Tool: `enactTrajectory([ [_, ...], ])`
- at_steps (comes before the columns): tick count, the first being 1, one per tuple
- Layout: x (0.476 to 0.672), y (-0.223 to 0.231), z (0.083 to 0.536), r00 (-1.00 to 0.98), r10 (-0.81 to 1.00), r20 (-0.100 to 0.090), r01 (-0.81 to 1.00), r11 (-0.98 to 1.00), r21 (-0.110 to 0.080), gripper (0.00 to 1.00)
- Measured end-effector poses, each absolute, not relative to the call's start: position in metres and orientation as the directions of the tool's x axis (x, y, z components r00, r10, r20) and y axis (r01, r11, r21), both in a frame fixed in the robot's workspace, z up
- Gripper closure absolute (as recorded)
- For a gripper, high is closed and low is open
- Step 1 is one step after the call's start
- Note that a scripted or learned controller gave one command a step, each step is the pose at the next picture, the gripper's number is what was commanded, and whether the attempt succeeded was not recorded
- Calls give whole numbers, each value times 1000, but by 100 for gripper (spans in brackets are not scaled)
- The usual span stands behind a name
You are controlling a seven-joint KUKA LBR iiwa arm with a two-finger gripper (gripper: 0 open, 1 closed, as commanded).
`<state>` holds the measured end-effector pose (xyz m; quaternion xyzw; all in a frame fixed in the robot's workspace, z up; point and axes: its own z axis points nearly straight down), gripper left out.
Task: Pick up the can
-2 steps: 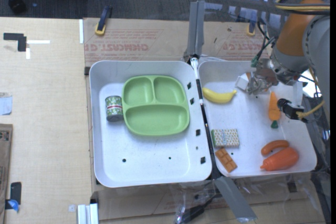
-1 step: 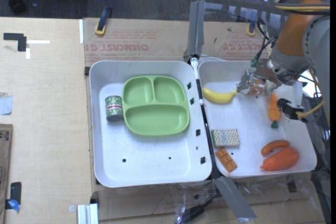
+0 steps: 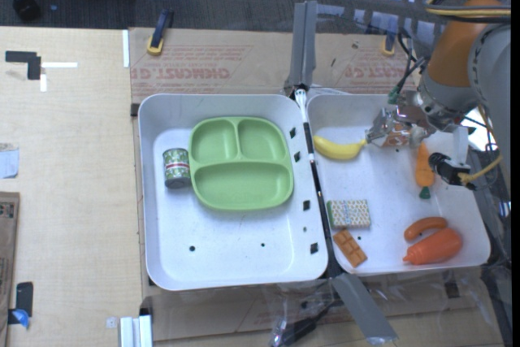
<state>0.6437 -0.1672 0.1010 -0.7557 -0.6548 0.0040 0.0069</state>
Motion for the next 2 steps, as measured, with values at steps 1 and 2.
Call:
enactTrajectory([
  [1, 644, -167, 110, 140, 990, 1, 990, -140, -15, 100],
  [2, 644, -167, 110, 140, 990, 1, 990, -140, -16, 0],
])
